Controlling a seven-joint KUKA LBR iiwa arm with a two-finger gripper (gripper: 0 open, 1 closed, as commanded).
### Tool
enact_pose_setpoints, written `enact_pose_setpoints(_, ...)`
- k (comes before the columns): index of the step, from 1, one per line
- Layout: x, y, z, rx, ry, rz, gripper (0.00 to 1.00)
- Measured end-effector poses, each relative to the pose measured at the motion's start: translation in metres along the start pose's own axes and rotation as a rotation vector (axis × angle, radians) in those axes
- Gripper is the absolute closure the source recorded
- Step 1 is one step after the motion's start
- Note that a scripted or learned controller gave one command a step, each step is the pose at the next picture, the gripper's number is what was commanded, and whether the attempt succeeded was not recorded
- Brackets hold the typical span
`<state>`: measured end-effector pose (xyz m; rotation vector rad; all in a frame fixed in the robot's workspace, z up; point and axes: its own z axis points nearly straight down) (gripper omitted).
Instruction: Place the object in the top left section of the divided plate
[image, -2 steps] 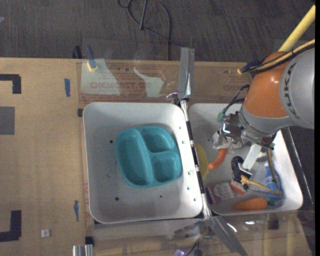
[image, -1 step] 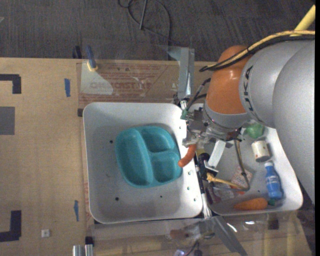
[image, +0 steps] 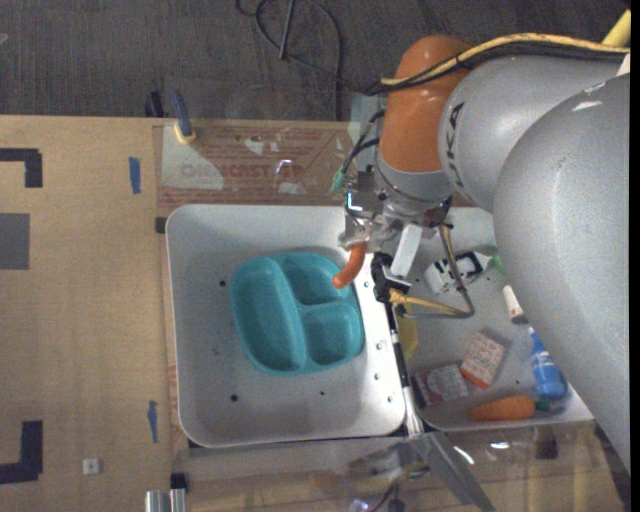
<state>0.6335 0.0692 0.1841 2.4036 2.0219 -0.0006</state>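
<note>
A: Left to right, quick. Left of the divided plate (image: 297, 312) just bare floor of the left bin (image: 200, 400) on the surface. Plate's teal, three sections, lying roughly mid-bin.

B: And the object?

A: Orange carrot-like piece (image: 349, 267), hanging over the plate's upper right rim, top end up in the gripper (image: 362, 243). Fingers look closed on its top end — it sits between them, though the view is cluttered there.

B: Risk?

A: Only the tip is pinched, so it could swing or slip. Released here it likely hits the rim and rolls off beside the plate, or into the wrong section. Which section counts as top left is ambiguous at this slant — my call, not seen.

B: Right of the plate?

A: Right bin (image: 480, 415) — small boxes, a blue bottle (image: 545, 368), another orange piece (image: 502, 408).
</note>
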Motion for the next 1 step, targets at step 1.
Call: enact_pose_setpoints(1, 0.0007, -0.0002, -0.0001, 0.0, 0.0, -0.001, 0.0)
